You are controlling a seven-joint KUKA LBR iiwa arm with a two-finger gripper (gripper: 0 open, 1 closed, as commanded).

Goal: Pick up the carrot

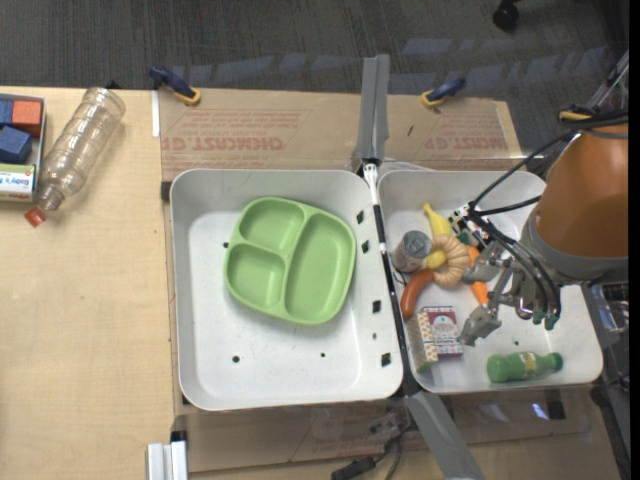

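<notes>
- Camera view, nearest edge first: in the right bin [592, 363] I see a green bottle [523, 366] lying on its side along the front wall.
- Just left of it and a little farther back, a small printed carton [441, 331] lies flat near the bin's left wall.
- My end effector [487, 318] hangs low over the middle of this bin, right beside the carton; its fingers [478, 327] look slightly spread, with nothing between them.
- The carrot [479, 288], an orange sliver, lies just behind the end effector, half hidden by its linkage; I cannot tell if they touch.
- Left of it, a red-orange sausage-like piece [415, 293] curves toward the bin's left wall.
- Behind that sit a tan braided pastry [452, 259], a grey can [414, 247] and a yellow banana [436, 223].
- The left bin [200, 368] carries a green three-section plate [291, 259].
- Far left on the wooden surface [80, 348], a clear plastic bottle [78, 144] lies beside a box of coloured blocks [20, 143].
</notes>
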